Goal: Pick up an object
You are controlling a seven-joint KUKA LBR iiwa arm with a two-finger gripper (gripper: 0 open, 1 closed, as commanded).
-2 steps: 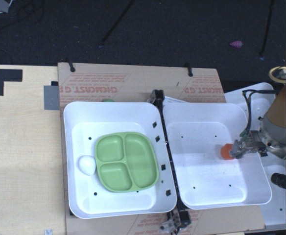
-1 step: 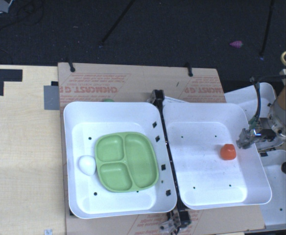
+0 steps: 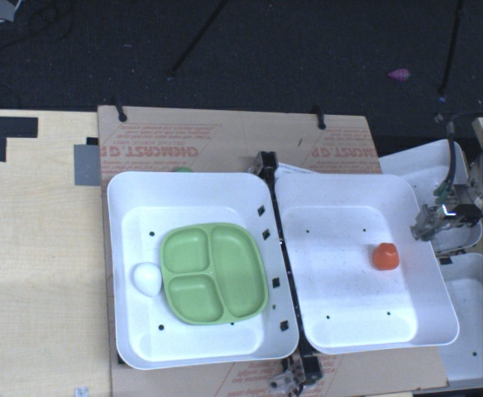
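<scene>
A small orange-red object lies in the right bin, toward its right side. A green three-compartment plate sits in the left bin, and a white ball-like object rests against the plate's left edge. My gripper is at the right rim of the right bin, up and to the right of the orange-red object and apart from it. It is small and dark against the background.
The two white bins stand side by side on a cardboard sheet, joined by a black divider. A pale wooden bench top lies to the left. White material sits beyond the right bin.
</scene>
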